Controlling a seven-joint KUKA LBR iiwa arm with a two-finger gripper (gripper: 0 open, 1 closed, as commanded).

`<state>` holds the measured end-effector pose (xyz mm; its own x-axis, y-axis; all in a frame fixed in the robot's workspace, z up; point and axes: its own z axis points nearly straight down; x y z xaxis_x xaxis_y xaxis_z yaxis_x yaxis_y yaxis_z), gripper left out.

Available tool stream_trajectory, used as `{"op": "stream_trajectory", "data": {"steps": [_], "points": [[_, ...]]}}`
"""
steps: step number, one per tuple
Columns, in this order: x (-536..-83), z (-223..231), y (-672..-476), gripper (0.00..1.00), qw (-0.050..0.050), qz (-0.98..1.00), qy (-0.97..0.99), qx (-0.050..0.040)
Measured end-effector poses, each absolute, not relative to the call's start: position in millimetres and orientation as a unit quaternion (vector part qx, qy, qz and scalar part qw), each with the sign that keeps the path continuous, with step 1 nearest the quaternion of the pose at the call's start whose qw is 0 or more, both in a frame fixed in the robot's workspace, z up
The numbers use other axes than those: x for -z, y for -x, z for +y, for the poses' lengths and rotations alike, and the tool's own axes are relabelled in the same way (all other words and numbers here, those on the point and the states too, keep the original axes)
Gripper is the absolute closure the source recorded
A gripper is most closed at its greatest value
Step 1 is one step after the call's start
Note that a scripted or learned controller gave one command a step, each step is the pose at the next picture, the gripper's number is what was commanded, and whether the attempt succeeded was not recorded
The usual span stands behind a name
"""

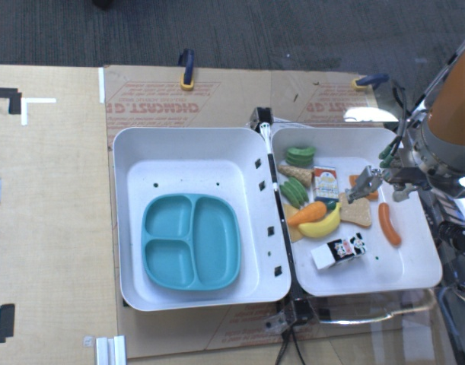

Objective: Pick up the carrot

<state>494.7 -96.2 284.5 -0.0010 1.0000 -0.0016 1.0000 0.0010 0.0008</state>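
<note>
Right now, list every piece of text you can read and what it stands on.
"CHEMCAST GP", red print seen upside down, on the brown cardboard sheet behind the bins; it repeats at right.
Small orange-and-white carton: print too small to read.
Black-and-white cow-patterned carton: no legible text.

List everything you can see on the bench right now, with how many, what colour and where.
bins: 2, white, side by side on the bench
divided tray: 1, teal, in the left bin
carrot: 1, orange, right bin, left part, on the banana
banana: 1, yellow, right bin, below the carrot
sausage: 1, orange-red, right bin, right part
toast slice: 1, tan, right bin centre
green vegetables: 2, green, right bin, upper left
small carton: 1, white and red, right bin, upper centre
milk carton: 1, white with black patches, right bin, lower centre
clamps: 2, blue, bench's far edge
arm: 1, grey with orange band, from the right
tool: 1, dark, over the right bin
</note>
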Motion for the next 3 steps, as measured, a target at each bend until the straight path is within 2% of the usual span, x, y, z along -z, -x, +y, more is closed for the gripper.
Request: {"op": "stream_trajectory", "data": {"steps": [1,2,3], "points": [[-191.6,-61.9,-567.9,0.0,0.0,0.74,-0.673,0.0008],[-192.3,-47.5,-531.7,0.0,0.0,0.742,-0.67,0.0005],[-192.3,-47.6,-531.7,0.0,0.0,0.743,-0.67,0.0003]]}}
